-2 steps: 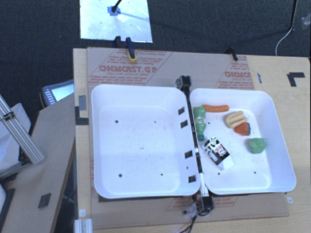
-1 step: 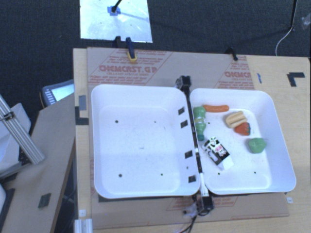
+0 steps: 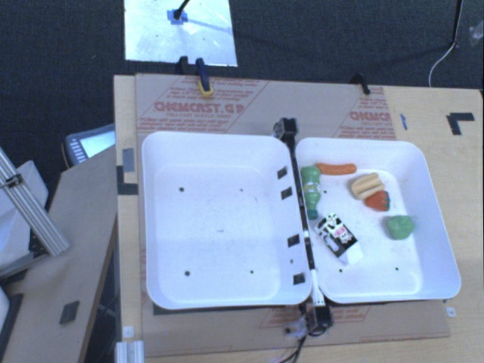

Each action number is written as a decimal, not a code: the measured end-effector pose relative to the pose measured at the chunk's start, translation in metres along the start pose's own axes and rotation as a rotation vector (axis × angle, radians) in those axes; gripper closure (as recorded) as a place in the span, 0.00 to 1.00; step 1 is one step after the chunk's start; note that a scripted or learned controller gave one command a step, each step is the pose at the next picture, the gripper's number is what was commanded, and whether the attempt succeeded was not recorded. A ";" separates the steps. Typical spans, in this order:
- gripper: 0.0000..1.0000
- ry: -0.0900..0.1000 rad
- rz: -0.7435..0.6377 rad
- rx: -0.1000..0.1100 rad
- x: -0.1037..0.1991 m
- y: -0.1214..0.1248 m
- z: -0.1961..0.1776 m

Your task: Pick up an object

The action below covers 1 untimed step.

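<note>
Bins came first on my feed: left bin (image 3: 219,218) bare-floored, right bin (image 3: 439,233) carrying every candidate, loosely scattered so each could be approached alone; black-and-white carton (image 3: 338,238) lay tilted near the divider; green bottle (image 3: 310,187) hugged that divider, awkward I judged; orange sausage (image 3: 336,169), bun (image 3: 366,183), green lump (image 3: 399,227), red piece (image 3: 377,200) touching the bun; the gripper's hold I could not tell; nothing looked lifted.
</note>
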<state>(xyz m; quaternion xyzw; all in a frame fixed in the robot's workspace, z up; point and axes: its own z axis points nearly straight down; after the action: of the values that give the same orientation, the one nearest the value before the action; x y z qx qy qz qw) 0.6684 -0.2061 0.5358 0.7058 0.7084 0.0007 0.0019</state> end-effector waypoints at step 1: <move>0.00 0.000 0.000 0.000 0.000 0.000 0.000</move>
<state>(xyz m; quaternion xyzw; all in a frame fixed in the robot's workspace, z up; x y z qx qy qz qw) 0.6684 -0.2061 0.5358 0.7058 0.7084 0.0007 0.0019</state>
